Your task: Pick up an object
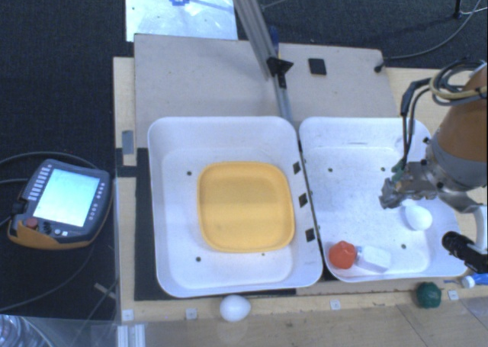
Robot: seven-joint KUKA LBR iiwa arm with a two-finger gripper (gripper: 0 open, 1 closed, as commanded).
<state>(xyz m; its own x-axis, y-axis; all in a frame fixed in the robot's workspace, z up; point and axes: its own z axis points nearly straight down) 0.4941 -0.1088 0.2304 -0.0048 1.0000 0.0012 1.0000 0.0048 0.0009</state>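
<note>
The gripper (395,193) hangs low over the right bin (343,147), near its right side. Just below and to the right of it lies a white egg-shaped object (417,217), very close to the gripper; I cannot tell whether they touch. A red round object (343,255) and a white block (374,258) lie side by side at the right bin's front edge. In the left bin (171,185) a yellow square plate (246,206) lies flat in the middle.
On the bench in front of the bins lie a white egg (235,307) and a dark green ball (428,294). A teach pendant (59,202) rests on the floor at the left. A grey pole (255,17) slants in from the top.
</note>
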